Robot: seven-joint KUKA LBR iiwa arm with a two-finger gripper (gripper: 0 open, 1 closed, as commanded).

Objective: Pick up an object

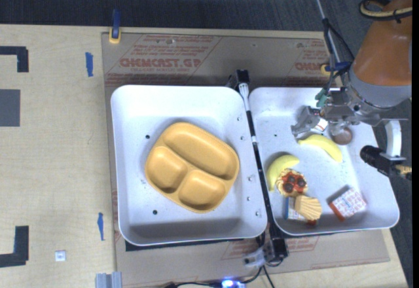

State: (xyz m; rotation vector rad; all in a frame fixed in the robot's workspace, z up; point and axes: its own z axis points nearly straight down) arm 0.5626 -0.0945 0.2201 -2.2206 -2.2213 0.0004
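Two bins. Left bin (124,149): one yellow tray (191,165). Right bin (386,211): two bananas (324,144) (280,167), four small items at lower frame. Gripper (313,120) over upper banana; finger state cannot be told.

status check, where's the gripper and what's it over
Gripper low in right bin, at the banana's upper end. No grasp visible. Yellow tray in left bin, clear of it.

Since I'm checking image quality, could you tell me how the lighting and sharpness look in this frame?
Camera view: even overhead lighting; soft sheen on the yellow tray; faint shadows inside the left bin; the gripper over the right bin looks slightly soft, its small parts hard to resolve.
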